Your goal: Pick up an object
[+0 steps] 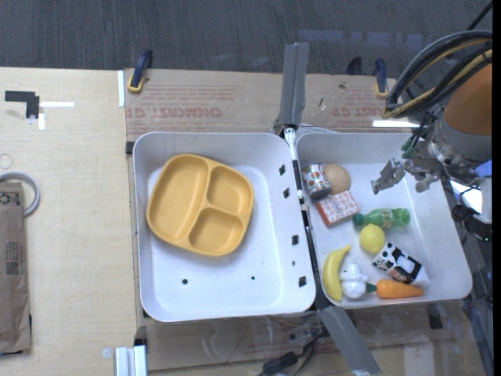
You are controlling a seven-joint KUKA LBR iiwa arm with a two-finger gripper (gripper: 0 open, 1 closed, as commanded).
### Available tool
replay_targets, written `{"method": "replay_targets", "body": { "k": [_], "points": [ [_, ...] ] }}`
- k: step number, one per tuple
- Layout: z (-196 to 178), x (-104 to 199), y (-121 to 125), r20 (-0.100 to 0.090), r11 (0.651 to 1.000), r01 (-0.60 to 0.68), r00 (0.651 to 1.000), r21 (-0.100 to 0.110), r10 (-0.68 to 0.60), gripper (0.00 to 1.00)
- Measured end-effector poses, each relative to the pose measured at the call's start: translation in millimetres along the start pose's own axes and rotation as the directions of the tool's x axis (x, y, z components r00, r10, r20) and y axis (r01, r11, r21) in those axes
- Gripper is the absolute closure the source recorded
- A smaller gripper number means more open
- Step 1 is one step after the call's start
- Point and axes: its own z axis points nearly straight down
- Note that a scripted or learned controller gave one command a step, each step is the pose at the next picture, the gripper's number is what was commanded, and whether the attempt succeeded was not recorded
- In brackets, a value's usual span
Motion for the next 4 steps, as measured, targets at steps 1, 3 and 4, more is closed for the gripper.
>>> {"method": "replay_targets", "body": {
  "k": [1, 3, 4],
  "points": [
    [99, -12, -11, 0.0, 1.0, -0.021, 1.0, -0.002, 0.021, 0.0],
    [98, 59, -93, 0.003, 0.989, 0.147, 0.989, -0.007, -0.147, 0.0],
    [89, 57, -92, 0.005, 0.99, 0.143, 0.99, -0.009, -0.143, 1.0]
  ]
}}
